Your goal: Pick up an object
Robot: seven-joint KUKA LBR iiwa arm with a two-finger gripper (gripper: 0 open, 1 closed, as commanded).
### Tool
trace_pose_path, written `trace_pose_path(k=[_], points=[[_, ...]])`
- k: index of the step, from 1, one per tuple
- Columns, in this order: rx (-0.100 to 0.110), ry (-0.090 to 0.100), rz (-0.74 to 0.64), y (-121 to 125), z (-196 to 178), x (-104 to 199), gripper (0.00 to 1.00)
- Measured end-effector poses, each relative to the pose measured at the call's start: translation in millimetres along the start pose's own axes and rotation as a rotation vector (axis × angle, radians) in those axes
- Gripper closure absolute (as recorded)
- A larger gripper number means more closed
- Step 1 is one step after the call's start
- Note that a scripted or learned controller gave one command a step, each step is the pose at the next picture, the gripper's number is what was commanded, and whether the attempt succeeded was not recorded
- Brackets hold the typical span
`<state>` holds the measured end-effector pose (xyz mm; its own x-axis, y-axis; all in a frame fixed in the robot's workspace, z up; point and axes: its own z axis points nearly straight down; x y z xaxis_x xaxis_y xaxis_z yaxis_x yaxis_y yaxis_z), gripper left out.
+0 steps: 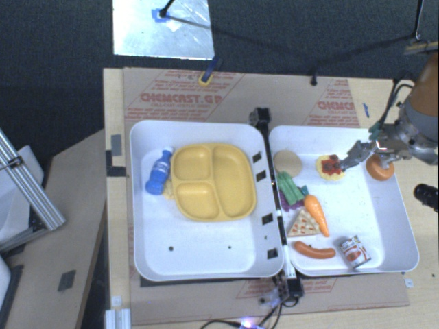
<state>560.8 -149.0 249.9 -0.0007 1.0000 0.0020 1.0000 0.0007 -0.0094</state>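
Observation:
The right bin (391,211) holds several toy foods: a beige bun (288,162), a yellow tart with a red topping (330,168), a green and purple vegetable (291,188), a carrot (315,213), a pizza slice (300,224), a sausage (315,251) and a small can (354,251). An orange ball-like piece (380,168) lies at the bin's right rim under the arm. My gripper (351,156) reaches in from the right, its tips just right of the tart. Nothing shows between its fingers.
The left bin (147,252) holds a yellow divided plate (209,182) and a blue bottle (158,172). A black divider (271,190) with clips runs between the bins. A shiny metal sheet (163,19) lies beyond the bench.

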Motion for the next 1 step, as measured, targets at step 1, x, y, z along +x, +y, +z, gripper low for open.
trace_pose_path(k=[1], points=[[-0.011,-0.002,-0.002,2.2,-5.8,0.2,0.0]])
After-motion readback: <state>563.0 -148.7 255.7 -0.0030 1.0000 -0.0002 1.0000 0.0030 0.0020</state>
